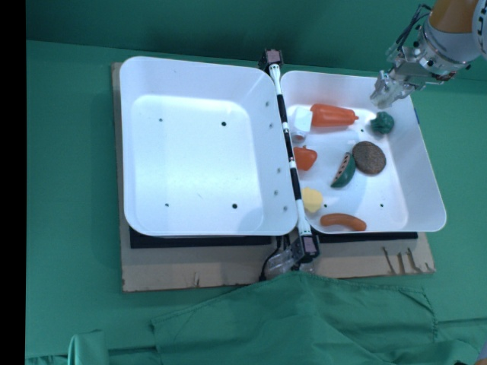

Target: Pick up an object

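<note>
A small dark green toy (383, 122) lies flat in the right bin (426, 196), just below the hand (385, 91), a round brown disc (369, 158) beyond it.

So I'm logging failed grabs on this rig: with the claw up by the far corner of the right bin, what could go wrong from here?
1. The claw hangs just above the small green toy, close to the right bin's far rim; a descent slightly off could strike the rim.
2. The green toy is small and rounded, so it may slip out of the grasp.
3. The brown disc lies right beside it, and a nudge could shift either one.
</note>
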Robot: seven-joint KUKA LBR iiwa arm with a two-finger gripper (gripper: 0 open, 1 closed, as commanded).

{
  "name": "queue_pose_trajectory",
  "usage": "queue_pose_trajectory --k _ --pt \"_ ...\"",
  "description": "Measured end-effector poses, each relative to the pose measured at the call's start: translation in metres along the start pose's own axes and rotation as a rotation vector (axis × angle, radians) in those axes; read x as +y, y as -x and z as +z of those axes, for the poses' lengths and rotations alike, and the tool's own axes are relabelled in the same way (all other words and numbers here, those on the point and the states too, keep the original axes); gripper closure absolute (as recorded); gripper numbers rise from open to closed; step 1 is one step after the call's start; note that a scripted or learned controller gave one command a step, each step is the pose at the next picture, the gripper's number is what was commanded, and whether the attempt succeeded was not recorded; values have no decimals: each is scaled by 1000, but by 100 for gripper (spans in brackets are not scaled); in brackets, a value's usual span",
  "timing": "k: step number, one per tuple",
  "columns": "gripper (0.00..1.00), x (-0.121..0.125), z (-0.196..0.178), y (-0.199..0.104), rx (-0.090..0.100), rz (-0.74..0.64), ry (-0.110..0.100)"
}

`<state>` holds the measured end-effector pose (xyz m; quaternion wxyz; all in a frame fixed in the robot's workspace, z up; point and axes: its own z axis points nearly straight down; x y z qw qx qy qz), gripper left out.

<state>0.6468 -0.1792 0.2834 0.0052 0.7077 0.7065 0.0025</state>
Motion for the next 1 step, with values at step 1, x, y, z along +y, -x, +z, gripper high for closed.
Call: queue_pose_trajectory --k 1 --pt "100 2 -48 -3 0 0 1"
